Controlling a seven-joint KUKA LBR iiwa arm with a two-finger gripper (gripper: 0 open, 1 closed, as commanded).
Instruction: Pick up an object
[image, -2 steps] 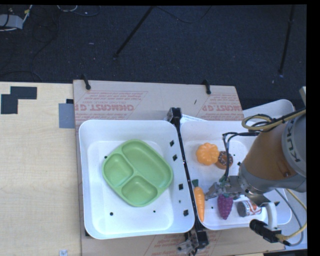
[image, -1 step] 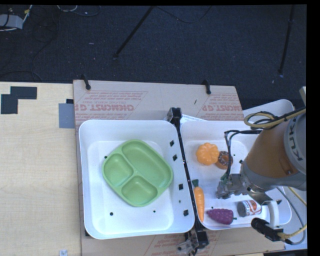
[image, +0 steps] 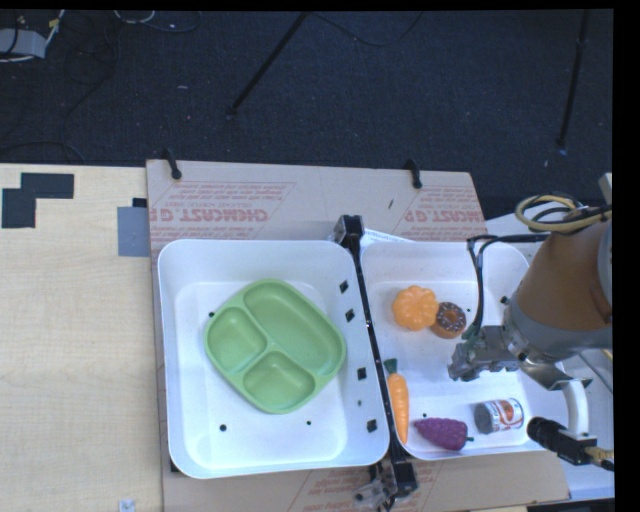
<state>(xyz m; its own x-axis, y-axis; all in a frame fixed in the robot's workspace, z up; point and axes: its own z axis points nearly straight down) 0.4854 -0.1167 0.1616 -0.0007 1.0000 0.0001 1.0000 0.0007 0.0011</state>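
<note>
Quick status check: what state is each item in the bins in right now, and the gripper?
Tray: flat in left bin, compartments bare.
Pumpkin: upright, touching donut.
Donut: flat.
Carrot: lying along divider.
Purple piece: lying.
Can: on its side.
Gripper: low in right bin, grip unclear.

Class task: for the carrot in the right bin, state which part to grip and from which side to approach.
Grip the carrot across its thick orange middle, coming from above. It lies flat and lengthwise along the bin's left wall, so close on its narrow width; the wall side looks tight.
</note>
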